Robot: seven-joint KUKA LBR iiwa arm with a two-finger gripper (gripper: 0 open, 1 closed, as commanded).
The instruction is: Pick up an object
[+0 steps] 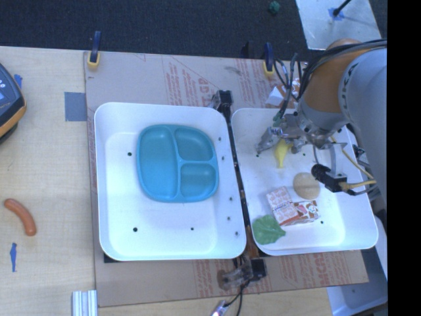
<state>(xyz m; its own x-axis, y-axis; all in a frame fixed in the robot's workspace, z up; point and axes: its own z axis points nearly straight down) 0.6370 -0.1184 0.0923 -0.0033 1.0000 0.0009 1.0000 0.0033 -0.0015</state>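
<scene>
Lettuce-like green piece point(266, 230) lies nearest, at 7 o'clock in the right bin point(355, 239), against its front-left corner. Just behind it, toward 6 o'clock, a red-and-white packet point(290, 207) lies flat. A tan round item point(306, 185) sits close behind the packet, near bin centre. Farther back, at about 11 o'clock, a yellow banana-shaped object point(281, 153) lies directly beneath the gripper point(284, 139); fingertips are lowered around it (finger state cannot be determined, the wrist hardware hides them). The grey arm point(342, 87) with orange band enters from 3 o'clock. The left bin point(112, 176) carries a blue divided plate point(177, 162), centred slightly toward 12 o'clock. An orange sausage-shaped item point(20, 216) rests on the bench point(46, 170) at far 9 o'clock.
</scene>
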